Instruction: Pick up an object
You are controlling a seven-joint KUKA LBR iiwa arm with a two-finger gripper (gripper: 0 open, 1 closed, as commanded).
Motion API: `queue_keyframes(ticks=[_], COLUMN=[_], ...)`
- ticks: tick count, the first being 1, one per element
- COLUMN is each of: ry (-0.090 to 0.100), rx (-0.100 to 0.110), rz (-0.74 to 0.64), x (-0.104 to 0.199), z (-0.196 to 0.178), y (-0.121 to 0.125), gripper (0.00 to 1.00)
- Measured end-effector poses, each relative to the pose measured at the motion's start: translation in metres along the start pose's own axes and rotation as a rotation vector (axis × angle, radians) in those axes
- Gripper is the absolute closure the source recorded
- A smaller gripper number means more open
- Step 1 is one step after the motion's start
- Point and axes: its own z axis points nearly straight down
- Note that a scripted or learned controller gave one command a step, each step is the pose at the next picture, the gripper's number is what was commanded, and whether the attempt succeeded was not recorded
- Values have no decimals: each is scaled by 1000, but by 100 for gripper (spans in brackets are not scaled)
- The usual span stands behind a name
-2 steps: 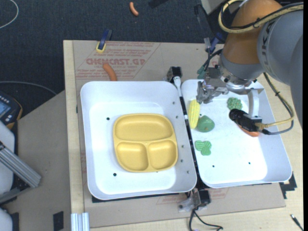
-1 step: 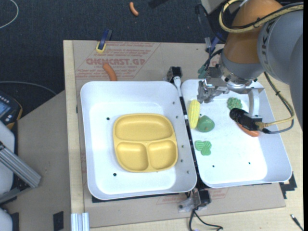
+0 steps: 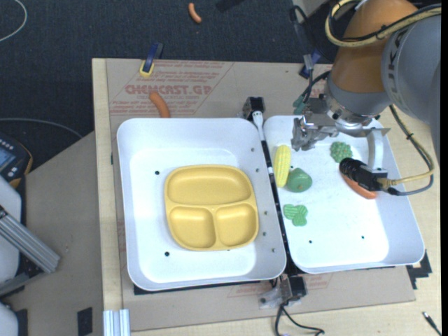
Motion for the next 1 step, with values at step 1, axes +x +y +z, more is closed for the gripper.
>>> queue_keyframes(ticks=[1], ry=[1], rx=[-3], rz=[-3], x=[8], z=[-17], y=[6], gripper=[100])
